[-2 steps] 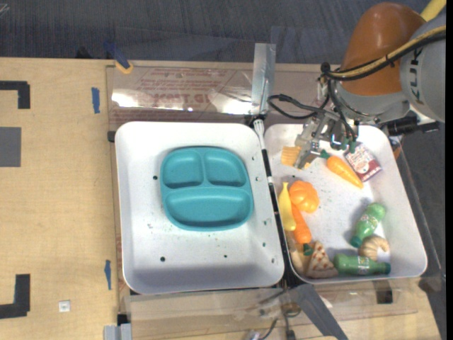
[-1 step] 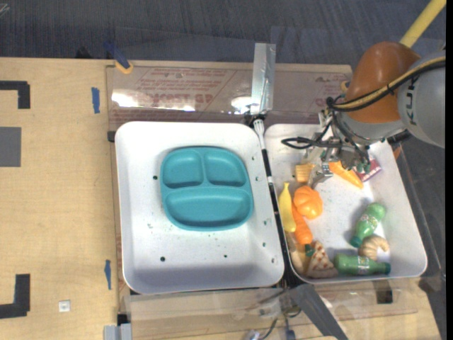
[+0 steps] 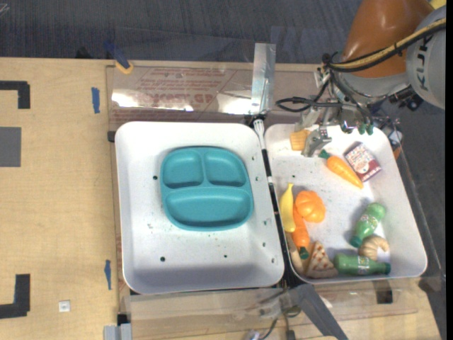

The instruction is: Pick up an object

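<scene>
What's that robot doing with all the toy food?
The robot arm reaches in from the right, and its gripper hangs low over the far corner of the right bin, close to a toy carrot and a small yellow piece. It is there to pick something up, but nothing can be seen in its grasp. More toy food lies in that bin, like an orange pepper and a green bottle. The left bin holds a teal divided plate.
</scene>
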You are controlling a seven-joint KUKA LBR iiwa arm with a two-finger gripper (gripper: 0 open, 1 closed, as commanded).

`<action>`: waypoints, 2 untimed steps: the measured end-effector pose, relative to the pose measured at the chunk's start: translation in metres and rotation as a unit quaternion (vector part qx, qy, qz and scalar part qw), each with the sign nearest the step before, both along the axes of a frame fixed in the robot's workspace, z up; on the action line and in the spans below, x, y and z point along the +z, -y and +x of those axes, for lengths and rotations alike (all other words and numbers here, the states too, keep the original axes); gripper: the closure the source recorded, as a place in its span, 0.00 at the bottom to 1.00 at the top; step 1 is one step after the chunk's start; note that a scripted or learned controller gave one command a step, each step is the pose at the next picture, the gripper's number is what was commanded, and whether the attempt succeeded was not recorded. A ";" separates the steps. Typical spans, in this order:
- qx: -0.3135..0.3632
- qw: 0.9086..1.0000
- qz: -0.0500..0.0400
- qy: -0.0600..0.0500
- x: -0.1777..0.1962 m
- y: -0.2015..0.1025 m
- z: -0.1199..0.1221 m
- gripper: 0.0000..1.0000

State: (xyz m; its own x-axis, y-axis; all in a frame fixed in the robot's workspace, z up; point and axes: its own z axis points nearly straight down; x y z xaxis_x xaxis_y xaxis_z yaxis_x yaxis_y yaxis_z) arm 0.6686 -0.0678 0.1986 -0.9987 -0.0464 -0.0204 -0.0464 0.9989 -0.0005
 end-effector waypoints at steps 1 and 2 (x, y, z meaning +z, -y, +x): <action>0.032 0.999 0.000 -0.007 -0.012 -0.043 0.000 1.00; 0.044 0.999 -0.003 -0.004 0.010 0.072 -0.015 1.00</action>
